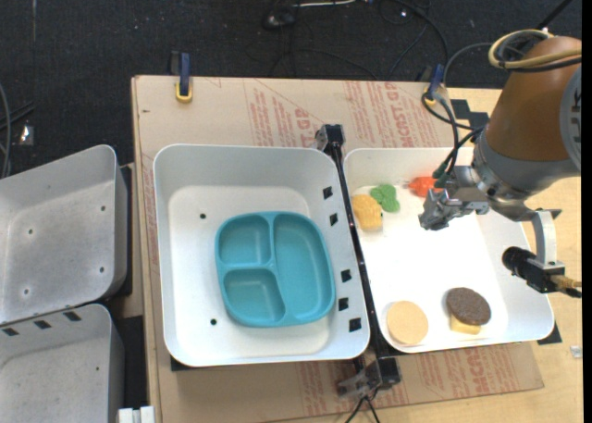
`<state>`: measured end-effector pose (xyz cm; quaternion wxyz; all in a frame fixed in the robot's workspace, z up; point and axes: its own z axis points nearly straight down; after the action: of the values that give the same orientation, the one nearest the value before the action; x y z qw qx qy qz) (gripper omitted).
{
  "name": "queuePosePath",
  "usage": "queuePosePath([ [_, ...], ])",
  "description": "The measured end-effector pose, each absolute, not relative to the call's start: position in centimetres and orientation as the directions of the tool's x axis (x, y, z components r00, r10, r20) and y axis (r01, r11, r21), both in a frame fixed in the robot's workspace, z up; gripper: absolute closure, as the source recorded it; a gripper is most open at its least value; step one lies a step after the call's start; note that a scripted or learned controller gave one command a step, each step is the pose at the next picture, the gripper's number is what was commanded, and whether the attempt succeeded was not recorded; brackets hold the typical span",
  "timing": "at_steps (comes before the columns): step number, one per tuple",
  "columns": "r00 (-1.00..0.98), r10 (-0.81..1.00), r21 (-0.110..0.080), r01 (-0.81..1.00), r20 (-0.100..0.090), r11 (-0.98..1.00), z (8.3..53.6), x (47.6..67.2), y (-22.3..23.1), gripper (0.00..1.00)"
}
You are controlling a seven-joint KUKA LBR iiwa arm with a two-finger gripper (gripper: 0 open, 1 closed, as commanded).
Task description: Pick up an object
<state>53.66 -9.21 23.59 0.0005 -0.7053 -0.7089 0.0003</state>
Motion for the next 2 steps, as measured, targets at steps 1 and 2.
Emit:
queuePosePath([
  [1, -0.007, 1.0, -0.001, 1.0, 0.001, 0.007, 22.6, 54.1, -4.2, 1.0],
  [2, -0.007, 1.0, 0.0, 1.0, 0.0, 0.007, 21.7, 55.4, 0.9, 1.0],
])
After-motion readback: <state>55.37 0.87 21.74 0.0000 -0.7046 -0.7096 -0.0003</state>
